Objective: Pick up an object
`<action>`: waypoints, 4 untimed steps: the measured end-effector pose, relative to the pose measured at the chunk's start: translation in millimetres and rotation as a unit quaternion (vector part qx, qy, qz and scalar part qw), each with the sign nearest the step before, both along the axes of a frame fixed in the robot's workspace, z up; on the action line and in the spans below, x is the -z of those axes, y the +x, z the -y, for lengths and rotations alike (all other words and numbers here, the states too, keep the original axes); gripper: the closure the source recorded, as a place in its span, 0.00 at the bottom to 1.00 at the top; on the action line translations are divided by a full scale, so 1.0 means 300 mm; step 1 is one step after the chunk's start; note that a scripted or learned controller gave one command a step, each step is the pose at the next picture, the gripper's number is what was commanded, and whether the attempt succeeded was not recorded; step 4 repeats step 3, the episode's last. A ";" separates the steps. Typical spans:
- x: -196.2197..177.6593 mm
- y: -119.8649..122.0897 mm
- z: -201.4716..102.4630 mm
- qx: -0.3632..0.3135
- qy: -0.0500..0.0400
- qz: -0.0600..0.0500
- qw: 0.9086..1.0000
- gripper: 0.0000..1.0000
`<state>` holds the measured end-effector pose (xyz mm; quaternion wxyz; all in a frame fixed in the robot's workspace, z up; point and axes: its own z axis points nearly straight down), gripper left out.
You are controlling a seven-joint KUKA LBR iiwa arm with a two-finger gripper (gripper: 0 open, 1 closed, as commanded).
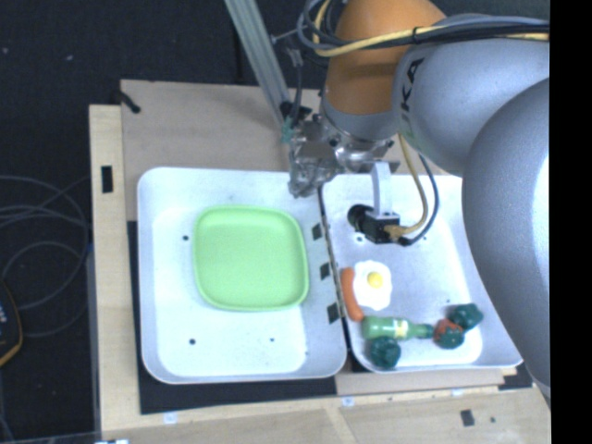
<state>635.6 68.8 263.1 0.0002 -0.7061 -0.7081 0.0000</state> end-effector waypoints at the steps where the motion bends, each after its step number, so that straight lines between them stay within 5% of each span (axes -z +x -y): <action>1: 0.081 0.023 -0.064 0.001 -0.001 -0.001 1.000 1.00; 2: 0.043 0.000 -0.062 0.002 0.000 0.000 1.000 1.00; 3: 0.044 0.000 -0.062 0.002 0.000 0.000 1.000 0.00; 4: 0.044 0.000 -0.062 0.002 0.000 0.000 1.000 0.00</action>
